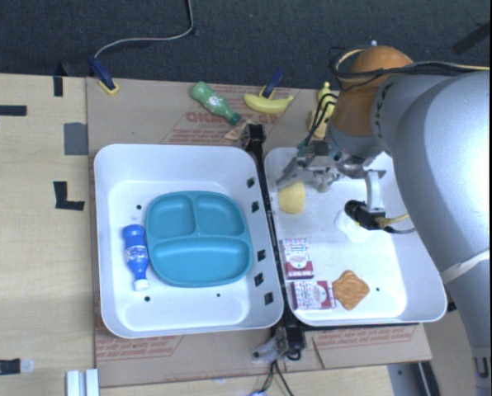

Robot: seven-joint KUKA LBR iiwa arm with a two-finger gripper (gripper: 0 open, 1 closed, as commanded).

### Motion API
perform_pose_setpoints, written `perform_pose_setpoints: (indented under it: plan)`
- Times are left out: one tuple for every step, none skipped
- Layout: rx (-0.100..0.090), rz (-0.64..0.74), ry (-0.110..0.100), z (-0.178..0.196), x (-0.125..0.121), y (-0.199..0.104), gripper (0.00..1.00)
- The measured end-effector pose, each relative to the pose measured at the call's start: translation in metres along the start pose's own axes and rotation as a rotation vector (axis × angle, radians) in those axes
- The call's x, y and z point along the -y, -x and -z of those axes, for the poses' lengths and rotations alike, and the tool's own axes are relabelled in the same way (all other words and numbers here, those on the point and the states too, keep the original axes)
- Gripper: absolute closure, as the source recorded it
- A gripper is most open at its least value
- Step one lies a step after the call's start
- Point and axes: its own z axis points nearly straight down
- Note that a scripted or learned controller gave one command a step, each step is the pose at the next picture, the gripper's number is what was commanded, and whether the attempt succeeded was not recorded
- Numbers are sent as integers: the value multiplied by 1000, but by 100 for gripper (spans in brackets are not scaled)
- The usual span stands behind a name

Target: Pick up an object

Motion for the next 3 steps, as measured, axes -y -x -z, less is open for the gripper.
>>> perform_pose_setpoints:
  plan:
    - [1, 0, 0, 0, 7, 4, 0]
    - [0, 1, -1, 0, -1, 4, 0]
    - [2, -1, 0, 0, 0, 3, 0]
